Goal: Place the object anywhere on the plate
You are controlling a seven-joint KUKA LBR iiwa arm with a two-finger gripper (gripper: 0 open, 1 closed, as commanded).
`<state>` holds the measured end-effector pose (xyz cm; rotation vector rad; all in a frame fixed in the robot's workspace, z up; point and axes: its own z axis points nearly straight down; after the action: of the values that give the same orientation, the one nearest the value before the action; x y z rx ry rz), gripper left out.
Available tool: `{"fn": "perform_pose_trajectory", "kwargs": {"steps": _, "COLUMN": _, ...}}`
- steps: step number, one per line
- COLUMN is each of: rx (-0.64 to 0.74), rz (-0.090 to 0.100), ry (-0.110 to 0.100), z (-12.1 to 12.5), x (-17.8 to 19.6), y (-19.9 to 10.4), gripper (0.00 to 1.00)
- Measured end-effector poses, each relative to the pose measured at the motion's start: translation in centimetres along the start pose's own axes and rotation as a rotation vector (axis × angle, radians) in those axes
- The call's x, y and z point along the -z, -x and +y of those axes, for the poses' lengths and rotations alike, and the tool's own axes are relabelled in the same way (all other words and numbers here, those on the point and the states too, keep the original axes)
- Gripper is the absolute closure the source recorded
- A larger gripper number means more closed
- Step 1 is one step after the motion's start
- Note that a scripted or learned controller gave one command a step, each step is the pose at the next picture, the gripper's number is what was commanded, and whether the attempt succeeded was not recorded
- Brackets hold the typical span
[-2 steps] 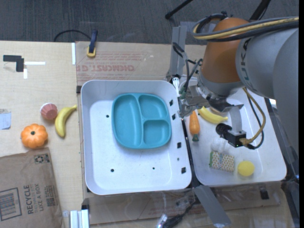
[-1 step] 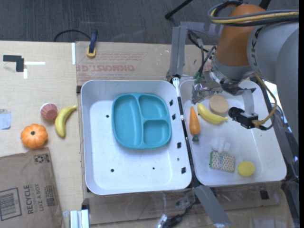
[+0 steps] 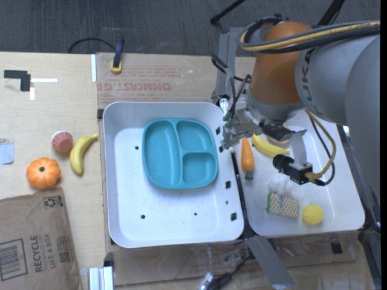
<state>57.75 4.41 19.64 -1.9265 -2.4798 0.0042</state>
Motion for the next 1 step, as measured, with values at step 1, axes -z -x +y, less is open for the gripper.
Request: {"fn": "perform_pose_trajectory", "kwargs": {"steps": 1, "rx": 0.071, "rz": -0.001, "ry": 0.001, "z": 1.65, "x": -0.55, "y": -2.95, "gripper": 1.0}}
